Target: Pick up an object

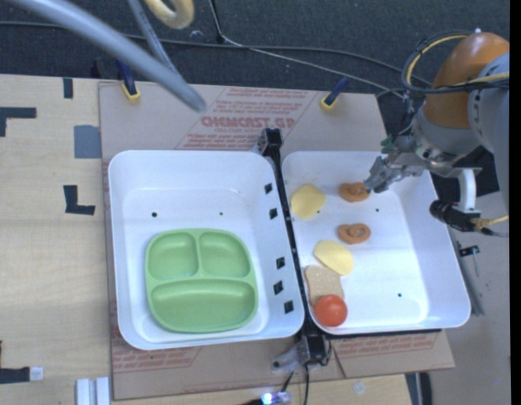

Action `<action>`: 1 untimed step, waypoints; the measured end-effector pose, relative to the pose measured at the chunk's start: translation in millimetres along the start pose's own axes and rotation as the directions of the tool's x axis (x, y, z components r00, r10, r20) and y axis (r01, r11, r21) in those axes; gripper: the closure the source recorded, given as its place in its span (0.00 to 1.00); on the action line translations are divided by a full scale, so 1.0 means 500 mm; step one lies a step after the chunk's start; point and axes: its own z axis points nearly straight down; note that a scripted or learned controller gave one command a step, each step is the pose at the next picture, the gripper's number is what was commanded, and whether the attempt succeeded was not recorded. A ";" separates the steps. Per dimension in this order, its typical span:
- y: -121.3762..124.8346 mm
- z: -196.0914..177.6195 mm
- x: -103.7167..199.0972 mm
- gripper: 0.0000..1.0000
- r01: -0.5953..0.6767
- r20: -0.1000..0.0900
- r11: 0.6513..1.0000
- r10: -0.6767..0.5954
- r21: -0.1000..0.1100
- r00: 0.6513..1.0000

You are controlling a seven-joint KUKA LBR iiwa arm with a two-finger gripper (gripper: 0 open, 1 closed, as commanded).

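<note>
Pale wooden counter (40,251) under a dark textured backdrop, overlaid with a brown cardboard sheet (243,116) printed in red. Set on that sheet, side by side and touching along a black clipped seam, two shallow glossy white bins with rounded corners: left bin (125,226) and right bin (404,260). Reaching in from the right, grey arm (484,108) with its rounded orange band uppermost, wrist bent down and leftward over the right bin's far right corner. Lying flat in the left bin, a matte green plate (201,278), rounded-rectangular, split into three compartments. Scattered down the left half of the right bin, toy foods: tan toast slice (324,281), squarish, touching a smooth round red tomato (330,310) near the front wall; two soft yellow lumps, far yellow piece (308,201) and near yellow piece (333,256); a brown pretzel-like piece (355,234) between them. Toward the far wall, a small brown oval piece (355,192), flat on the floor, long axis roughly left to right across the view. Right at its right end, tilted down toward it, the gripper (380,178); too blurred to judge how far open, or whether anything is held.
</note>
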 end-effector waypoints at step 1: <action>-0.008 -0.091 0.010 1.00 0.000 0.000 1.000 0.000 0.001 1.000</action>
